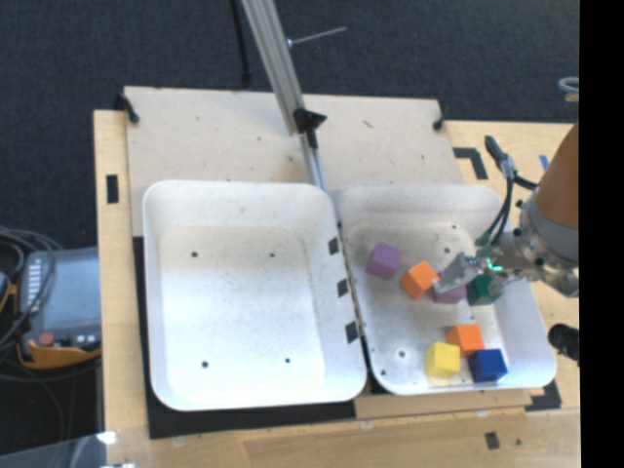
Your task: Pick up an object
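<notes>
The right bin (390,208) holds several small blocks. A purple block (384,259) lies in its middle, with an orange block (419,279) just to its right. Near the front sit a yellow block (443,359), a smaller orange block (467,336) and a blue block (487,365). My gripper (462,283) reaches in from the right and hangs low over the bin, right of the orange block. A mauve block (448,293) shows under its fingers, and a dark green block (480,289) sits close against its right side.
The left bin (244,291) stands beside the right one. A metal bar (278,61) slants down from the top to the gap between the bins. The bench's tan board (244,130) runs behind both bins.
</notes>
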Controlling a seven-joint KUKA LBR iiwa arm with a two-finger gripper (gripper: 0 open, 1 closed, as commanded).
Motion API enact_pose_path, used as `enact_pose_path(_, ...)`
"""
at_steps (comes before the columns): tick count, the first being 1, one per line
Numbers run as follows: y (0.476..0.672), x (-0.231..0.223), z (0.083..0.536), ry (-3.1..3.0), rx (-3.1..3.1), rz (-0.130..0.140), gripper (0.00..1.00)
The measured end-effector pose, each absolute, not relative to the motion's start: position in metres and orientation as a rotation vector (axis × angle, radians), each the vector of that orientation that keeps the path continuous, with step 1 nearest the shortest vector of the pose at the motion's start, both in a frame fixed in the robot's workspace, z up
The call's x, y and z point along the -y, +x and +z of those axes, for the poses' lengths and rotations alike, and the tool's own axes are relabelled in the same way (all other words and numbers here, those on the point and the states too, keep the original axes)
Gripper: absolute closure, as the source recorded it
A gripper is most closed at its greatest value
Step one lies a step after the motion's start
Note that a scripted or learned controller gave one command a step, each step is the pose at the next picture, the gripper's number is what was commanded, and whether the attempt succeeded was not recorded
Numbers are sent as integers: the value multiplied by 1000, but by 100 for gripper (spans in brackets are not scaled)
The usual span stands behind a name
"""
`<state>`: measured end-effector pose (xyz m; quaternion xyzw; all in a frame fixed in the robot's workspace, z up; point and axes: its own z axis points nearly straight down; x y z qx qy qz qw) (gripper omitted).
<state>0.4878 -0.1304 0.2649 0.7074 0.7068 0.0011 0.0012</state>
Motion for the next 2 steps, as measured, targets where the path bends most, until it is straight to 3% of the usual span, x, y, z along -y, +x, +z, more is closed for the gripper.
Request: enact_pose_path(2, 493, 131, 144, 2225, -2222, -6, 0)
